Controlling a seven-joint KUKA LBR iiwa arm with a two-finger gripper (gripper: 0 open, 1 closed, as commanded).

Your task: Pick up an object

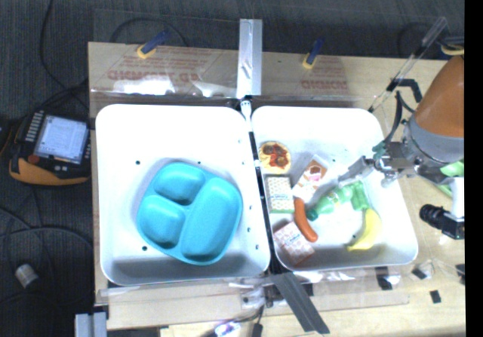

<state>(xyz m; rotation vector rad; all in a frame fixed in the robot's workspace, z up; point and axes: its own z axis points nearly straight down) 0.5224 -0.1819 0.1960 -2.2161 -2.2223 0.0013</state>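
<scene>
Objects for picking lay untouched in the right bin [392, 249]: a banana [365, 231], a hot dog [305, 222], a green toy [339, 200], a small pizza [275, 153] and packets. The gripper [341, 179] reached low over the green toy; its state could not be told. Nothing appeared lifted, so the pick remained undone. A blue divided plate [189, 211] sat in the left bin [121, 139].

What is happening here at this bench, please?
A grey arm with an orange band reaches in from the right, its pincer low in the right bin, at a green item. Nearby lie a hot dog, a banana, a small pizza and some small packets. Whether it grips anything cannot be told. The left bin holds a blue divided tray.
</scene>
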